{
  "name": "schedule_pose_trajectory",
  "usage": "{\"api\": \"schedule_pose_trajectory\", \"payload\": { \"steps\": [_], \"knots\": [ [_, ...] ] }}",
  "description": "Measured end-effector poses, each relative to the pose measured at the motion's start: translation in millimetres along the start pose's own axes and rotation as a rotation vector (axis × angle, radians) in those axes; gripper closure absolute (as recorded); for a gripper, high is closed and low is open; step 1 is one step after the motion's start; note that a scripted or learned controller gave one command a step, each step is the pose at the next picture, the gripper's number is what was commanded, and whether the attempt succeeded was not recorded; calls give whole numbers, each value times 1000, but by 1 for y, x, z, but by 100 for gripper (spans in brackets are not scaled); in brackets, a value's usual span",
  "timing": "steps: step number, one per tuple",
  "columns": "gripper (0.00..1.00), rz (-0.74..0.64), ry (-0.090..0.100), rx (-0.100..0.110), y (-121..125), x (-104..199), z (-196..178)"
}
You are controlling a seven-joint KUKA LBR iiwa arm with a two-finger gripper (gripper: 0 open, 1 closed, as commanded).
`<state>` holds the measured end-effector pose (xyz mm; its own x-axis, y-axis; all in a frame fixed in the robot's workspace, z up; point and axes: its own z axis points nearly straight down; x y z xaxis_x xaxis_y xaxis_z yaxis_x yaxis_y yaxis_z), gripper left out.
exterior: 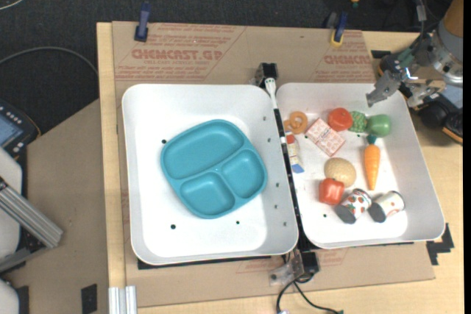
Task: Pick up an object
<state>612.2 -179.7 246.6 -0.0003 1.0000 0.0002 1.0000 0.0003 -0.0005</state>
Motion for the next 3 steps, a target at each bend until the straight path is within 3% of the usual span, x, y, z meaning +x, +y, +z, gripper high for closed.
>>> {"api": "schedule_pose_trajectory", "payload": {
  "steps": [1, 2, 3],
  "knots": [
    [0, -2, -4, -8, 57, -21, 132],
    [0, -3, -2, -6, 56, 14, 92],
    [0, 1, -2, -5, 39, 14, 54]
  ]
}}
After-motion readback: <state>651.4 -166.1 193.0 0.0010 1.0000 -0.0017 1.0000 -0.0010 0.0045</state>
